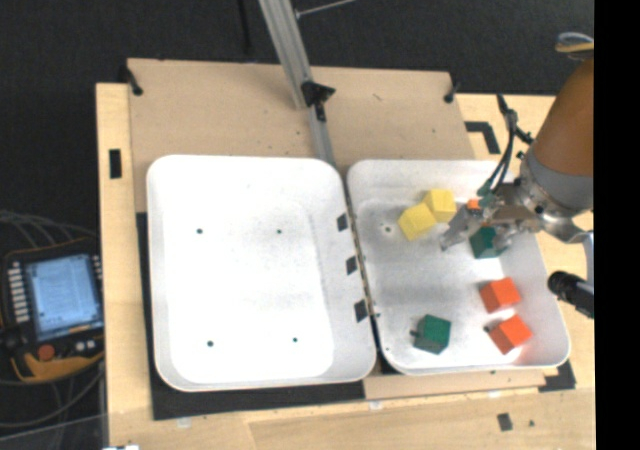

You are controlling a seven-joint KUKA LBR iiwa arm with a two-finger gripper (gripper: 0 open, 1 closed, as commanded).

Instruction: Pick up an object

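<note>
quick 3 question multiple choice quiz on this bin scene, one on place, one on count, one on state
1. Where do the blocks lie?
A. the left bin
B. the right bin
C. the bare bench

2. How many orange blocks are there?
A. one
B. two
C. four

3. How do the two yellow blocks sit?
A. touching each other
B. in opposite corners
C. one in each bin

Answers:
1 B: every block lies in the right bin.
2 B: one orange block sits just above the other orange block, near the bin's right side.
3 A: the yellow blocks are side by side in contact, left of the gripper, which hovers over a green block.
</note>
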